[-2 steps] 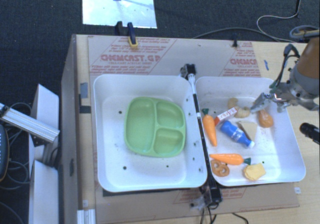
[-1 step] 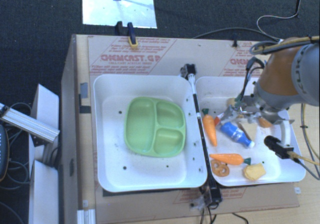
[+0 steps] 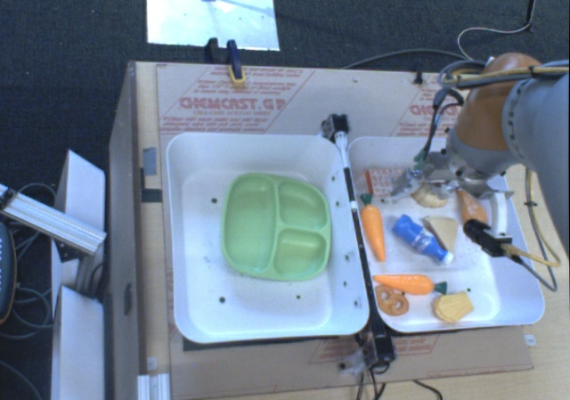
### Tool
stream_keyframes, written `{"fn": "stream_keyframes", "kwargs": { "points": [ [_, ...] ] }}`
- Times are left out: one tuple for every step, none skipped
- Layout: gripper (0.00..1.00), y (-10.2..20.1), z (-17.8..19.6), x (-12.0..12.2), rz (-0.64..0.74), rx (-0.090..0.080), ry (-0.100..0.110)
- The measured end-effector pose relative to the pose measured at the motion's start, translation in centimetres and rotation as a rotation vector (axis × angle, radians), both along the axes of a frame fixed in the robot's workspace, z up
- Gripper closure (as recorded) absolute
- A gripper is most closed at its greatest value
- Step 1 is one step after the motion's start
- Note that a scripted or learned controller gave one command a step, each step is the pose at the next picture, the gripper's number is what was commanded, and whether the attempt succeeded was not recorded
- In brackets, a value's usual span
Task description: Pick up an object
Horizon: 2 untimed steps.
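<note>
The right bin (image 3: pixel 517 300) holds several toy foods: an upright carrot (image 3: pixel 372 231), a blue bottle (image 3: pixel 421 239), a second carrot (image 3: pixel 405 283) lying flat, a pretzel (image 3: pixel 392 301), a yellow cracker (image 3: pixel 453 306), a beige wedge (image 3: pixel 443 231), a sausage (image 3: pixel 471 208) and a pale round piece (image 3: pixel 431 197). My gripper (image 3: pixel 426 177) is low over the bin's far part, right above the pale round piece, with the bottle just in front of it. The arm hides the bin's far right corner.
The left bin (image 3: pixel 191 211) carries a green divided plate (image 3: pixel 276 227). A black divider rail (image 3: pixel 352 220) runs between the bins. Cables (image 3: pixel 525 251) trail over the right bin's right rim. The bench edge lies close in front.
</note>
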State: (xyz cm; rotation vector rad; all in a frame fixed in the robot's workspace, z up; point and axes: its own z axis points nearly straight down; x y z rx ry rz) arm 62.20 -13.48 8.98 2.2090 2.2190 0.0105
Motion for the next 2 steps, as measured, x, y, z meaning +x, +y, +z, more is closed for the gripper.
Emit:
{"fn": "stream_keyframes", "kwargs": {
  "points": [
    [0.00, -1.0, 4.7, 4.8, 0.001, 0.001, 0.007],
    [0.00, -0.1, 4.5, 2.6, -0.003, 0.002, 0.010]
  ]
}}
